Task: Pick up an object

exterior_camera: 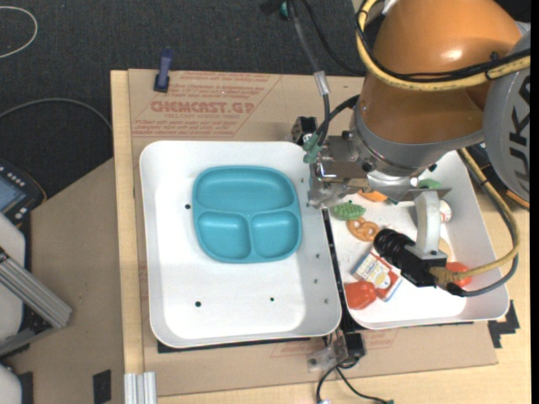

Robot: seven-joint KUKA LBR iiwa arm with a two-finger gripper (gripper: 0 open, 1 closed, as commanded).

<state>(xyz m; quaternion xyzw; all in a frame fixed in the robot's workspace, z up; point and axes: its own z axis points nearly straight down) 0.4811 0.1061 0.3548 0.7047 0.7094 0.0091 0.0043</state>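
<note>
Camera view showed the gripper [402,185] tucked under the arm's bulky wrist, low over the far half of the right bin [484,305]. How wide it stood could not be told from this angle.

The likeliest failure was a grasp that came up with nothing. The loose things were small and crowded along the right bin's left wall, so a descent there could have caught the wall or the rim between the two bins instead of an object. It could also have nudged a piece aside, or nipped two at once and dropped both. The flat packet [376,272] looked hardest to pinch, since it lay flush on the bin floor. The wrist also hid whatever lay directly beneath it, so contact there could not be judged.

The nearest candidates were the small orange piece [375,197] and the green piece [345,211]. They lay just beside the gripper, toward the left wall, about midway along it. The brown pretzel-like piece [362,228] sat touching or almost touching the green one, on its near side. The packet and a red piece [360,295] lay further off, toward the near-left corner. The teal divided plate [247,213] lay well apart in the middle of the left bin [236,305].
</note>
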